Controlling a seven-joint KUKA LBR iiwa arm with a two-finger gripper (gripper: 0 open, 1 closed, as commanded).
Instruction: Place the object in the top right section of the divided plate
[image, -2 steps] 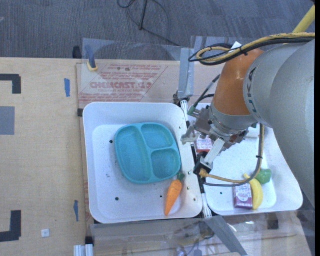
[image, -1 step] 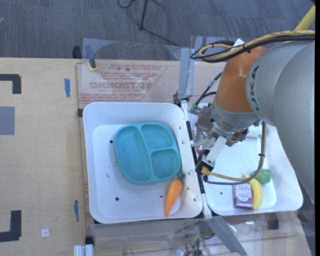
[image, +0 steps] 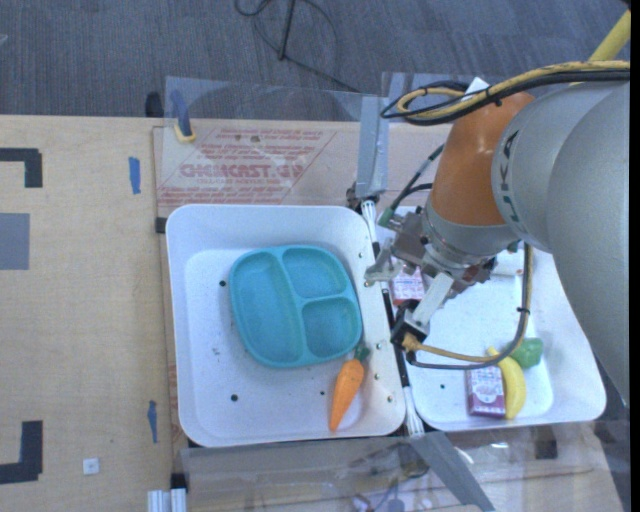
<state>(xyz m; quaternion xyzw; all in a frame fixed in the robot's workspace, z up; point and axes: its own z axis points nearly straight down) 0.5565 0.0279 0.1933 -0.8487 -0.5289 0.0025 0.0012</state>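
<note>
Arm (image: 560, 150) nearest, over right bin (image: 570, 400); hand (image: 425, 300) state unclear. Plate (image: 295, 305) in left bin (image: 200, 300), ready; carrot (image: 346, 392) at five o'clock beside.

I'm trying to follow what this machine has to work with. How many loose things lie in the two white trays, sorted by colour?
Teal: 1, the divided plate
Orange: 1, the toy carrot
Yellow: 1, the banana
Green: 1, a small piece by the banana
Dark red: 1, a small box
Total: 5; the arm hides part of the right tray.
</note>
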